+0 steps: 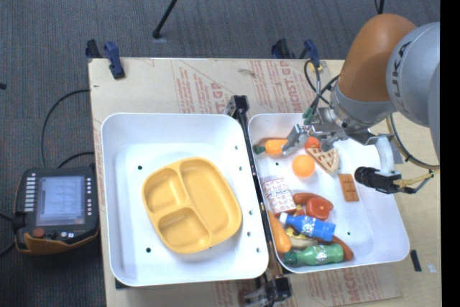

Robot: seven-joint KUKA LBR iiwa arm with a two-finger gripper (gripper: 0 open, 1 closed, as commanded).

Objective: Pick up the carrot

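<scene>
A short orange carrot (273, 147) with a dark green top lies at the upper left of the right bin (388, 223), its green end pointing at the bin's left wall. My gripper (303, 139) hangs just to the right of it, over a red piece and a waffle-patterned wedge (325, 159). Nothing visibly sits in the gripper. A second, longer orange vegetable (279, 232) lies along the bin's left wall near the front; it also looks like a carrot.
The right bin also holds an orange ball (303, 166), a small printed box (277, 193), a red pepper (319, 208), a blue bottle (309, 226), a green bottle (320, 254) and a brown wafer (348, 188). A yellow divided plate (191, 205) sits in the left bin (122, 147).
</scene>
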